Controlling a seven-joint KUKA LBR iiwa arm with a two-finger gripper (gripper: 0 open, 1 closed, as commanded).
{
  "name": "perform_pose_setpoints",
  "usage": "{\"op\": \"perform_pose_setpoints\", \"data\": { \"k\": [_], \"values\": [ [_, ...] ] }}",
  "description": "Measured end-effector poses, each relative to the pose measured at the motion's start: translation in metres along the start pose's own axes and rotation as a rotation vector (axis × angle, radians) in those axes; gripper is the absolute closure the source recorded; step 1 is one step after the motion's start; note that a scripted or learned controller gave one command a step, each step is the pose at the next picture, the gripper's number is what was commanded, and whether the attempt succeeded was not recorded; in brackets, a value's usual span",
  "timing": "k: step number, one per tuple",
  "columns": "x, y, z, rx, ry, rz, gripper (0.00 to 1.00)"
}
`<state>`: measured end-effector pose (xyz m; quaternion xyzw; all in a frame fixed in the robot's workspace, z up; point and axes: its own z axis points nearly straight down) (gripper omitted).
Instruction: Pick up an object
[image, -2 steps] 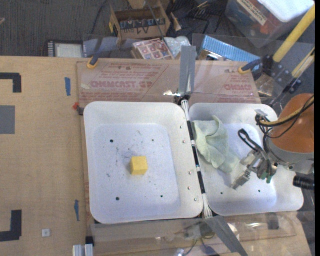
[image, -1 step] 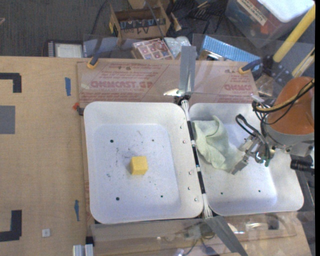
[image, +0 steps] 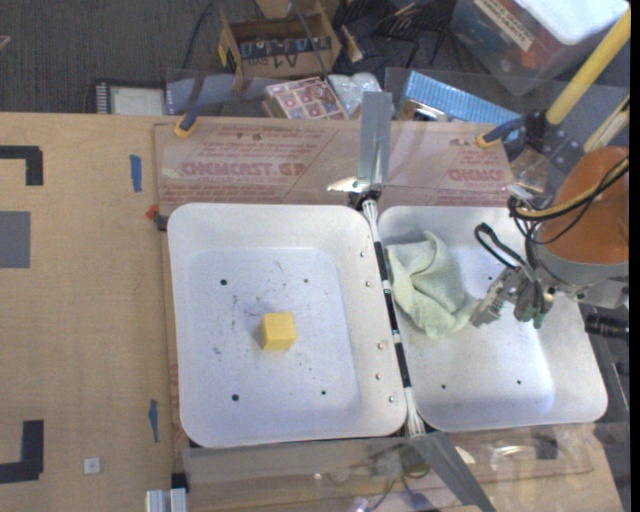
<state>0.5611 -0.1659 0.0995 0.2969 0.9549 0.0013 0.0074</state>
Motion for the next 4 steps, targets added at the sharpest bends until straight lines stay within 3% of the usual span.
{"op": "perform_pose_setpoints", "data": {
  "k": [1,2,3,4],
  "values": [
    [0.008,-0.078,0.011,0.005,0.006,-0.327,1.0],
    [0.008,-0.077,0.011,0.004,0.007,-0.327,0.0],
    [0.008,-0.077,0.011,0.004,0.007,-0.327,0.0],
    [0.023,-0.086,0.011,0.002,0.006,-0.427,0.0]
  ]
}}
